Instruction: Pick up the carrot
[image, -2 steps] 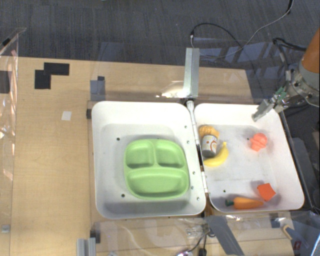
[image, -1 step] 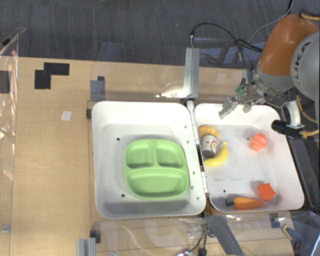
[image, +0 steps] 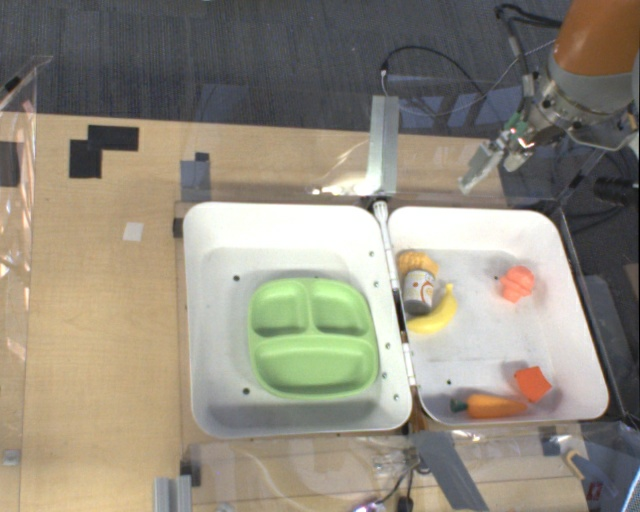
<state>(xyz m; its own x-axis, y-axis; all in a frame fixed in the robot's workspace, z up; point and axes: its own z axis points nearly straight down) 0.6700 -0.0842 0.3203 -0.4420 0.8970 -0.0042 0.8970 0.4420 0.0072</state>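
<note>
Grey gripper (image: 487, 165): up high, past the far rim of the right bin (image: 560, 232). Holds nothing. Can't tell how wide it's open, too small & blurry.
Arm (image: 590, 50): orange band at top right corner. I think it's parked up there so it's out of the way of the bins.
Carrot (image: 495, 406): orange w/ a green end, lying flat in the right bin, by the near wall. Far from the gripper. Not picked up yet.
Orange block (image: 533, 383): just beside the carrot's tip, maybe touching. Could get bumped or grabbed by mistake.
Banana (image: 436, 314): yellow, by the bin's left wall, next to a small can (image: 418, 277).
Orange lumpy thing (image: 516, 284): alone on the right side, prob. a toy fruit.
Green plate (image: 314, 335): 3 parts, sits mid left bin (image: 210, 300). Not needed for this job.
Next, I guess: go down & across the bin to the carrot, grab its middle, away from the block.
</note>
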